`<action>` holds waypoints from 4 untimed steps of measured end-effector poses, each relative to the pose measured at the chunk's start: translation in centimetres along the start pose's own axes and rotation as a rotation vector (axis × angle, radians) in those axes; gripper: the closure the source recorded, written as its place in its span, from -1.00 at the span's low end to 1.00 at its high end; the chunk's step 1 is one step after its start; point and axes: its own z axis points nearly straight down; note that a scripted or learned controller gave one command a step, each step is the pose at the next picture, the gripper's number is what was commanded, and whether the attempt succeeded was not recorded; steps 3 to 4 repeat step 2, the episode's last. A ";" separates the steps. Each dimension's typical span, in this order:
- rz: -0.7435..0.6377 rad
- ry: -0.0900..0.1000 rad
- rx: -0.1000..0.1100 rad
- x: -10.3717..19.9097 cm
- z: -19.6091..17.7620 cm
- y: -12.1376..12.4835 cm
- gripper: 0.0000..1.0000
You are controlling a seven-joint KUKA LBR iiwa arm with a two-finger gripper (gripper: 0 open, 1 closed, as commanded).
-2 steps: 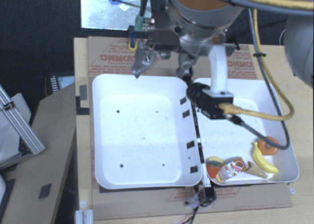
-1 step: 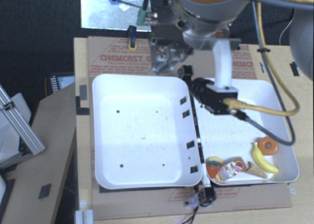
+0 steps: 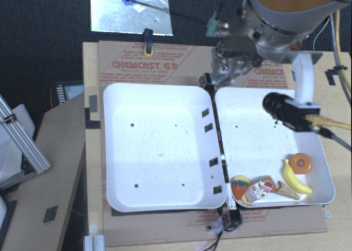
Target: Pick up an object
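the gripper point(image 3: 226, 68) hangs above the far rim where the two white bins meet, its state impossible to tell, while a banana point(image 3: 295, 178), an orange ring point(image 3: 300, 162), a tomato-like toy point(image 3: 240, 186) and a small carton point(image 3: 260, 190) lie in the right bin's point(image 3: 247, 129) near corner.

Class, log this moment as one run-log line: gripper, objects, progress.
gripper: over right bin's far edge | banana, orange doughnut-shaped toy: near corner, apart from gripper | progress: nothing picked

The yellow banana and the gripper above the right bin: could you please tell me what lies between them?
In the camera view, bare white bin floor separates the yellow banana from the gripper; the orange doughnut-shaped toy sits beside the banana.
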 end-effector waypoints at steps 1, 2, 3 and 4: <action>-0.003 -0.004 0.015 -4.0 20.9 -0.2 1.00; -0.013 0.003 -0.005 -1.1 17.3 2.9 1.00; -0.013 0.003 -0.005 -1.1 17.3 2.9 1.00; -0.013 0.003 -0.005 -1.1 17.3 2.9 1.00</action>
